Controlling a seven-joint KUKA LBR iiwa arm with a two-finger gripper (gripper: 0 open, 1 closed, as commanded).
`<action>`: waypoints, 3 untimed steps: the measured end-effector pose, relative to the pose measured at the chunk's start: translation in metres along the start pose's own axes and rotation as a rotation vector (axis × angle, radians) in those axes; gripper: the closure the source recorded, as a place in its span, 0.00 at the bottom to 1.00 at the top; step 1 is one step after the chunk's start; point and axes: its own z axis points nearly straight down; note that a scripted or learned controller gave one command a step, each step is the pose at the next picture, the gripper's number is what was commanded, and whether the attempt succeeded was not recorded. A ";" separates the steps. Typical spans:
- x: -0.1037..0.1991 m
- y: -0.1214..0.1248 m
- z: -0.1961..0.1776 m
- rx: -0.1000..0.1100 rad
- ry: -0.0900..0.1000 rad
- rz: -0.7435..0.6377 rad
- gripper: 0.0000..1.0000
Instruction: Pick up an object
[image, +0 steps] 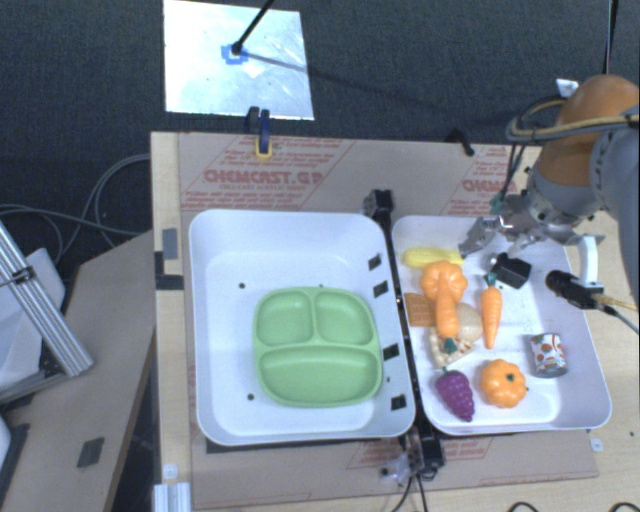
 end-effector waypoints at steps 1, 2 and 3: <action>-0.001 0.004 0.015 -0.014 -0.003 -0.002 0.00; 0.000 0.003 0.010 -0.010 -0.003 -0.004 1.00; 0.006 -0.001 -0.035 -0.008 -0.001 -0.003 1.00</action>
